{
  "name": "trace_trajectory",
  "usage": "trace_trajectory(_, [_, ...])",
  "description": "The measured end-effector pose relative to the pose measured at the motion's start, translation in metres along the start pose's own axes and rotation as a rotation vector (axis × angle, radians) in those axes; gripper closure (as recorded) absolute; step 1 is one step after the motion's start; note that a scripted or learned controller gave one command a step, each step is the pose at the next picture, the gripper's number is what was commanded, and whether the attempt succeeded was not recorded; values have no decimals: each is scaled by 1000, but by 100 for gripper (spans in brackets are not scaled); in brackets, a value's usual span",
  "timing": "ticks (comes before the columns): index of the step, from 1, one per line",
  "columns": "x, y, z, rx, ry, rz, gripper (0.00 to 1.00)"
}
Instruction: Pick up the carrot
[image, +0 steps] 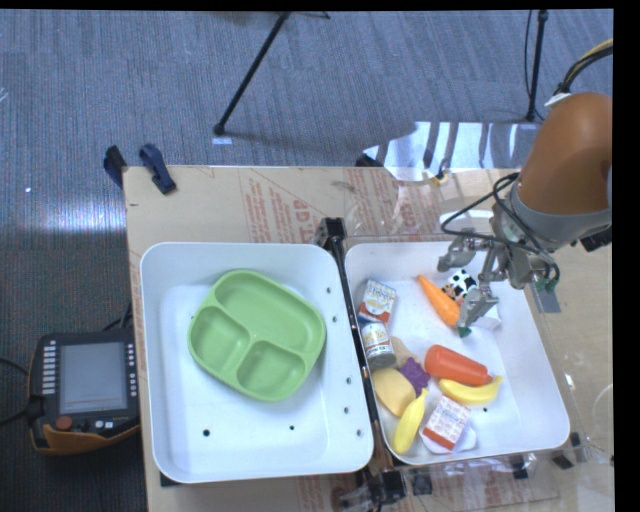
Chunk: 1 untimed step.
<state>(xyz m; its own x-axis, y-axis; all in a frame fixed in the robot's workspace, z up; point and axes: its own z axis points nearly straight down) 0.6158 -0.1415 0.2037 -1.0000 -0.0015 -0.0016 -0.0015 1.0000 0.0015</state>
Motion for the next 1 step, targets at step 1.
trace_trajectory(1, [-22, -12, 119, -2, 5, 105, 0])
